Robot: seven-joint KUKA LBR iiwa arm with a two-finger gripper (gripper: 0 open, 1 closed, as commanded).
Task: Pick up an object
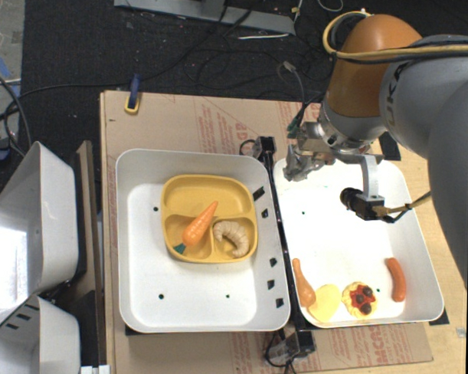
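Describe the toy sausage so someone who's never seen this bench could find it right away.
Start at the right-hand white bin, and go to its near right corner. The sausage is the short red-orange stick lying by the right wall. It lies apart from the toy pizza slice to its left.

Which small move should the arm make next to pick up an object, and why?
Probably move the gripper toward the near edge of the right bin: it sits over the far left corner, while the sausage and other food lie along the near edge.
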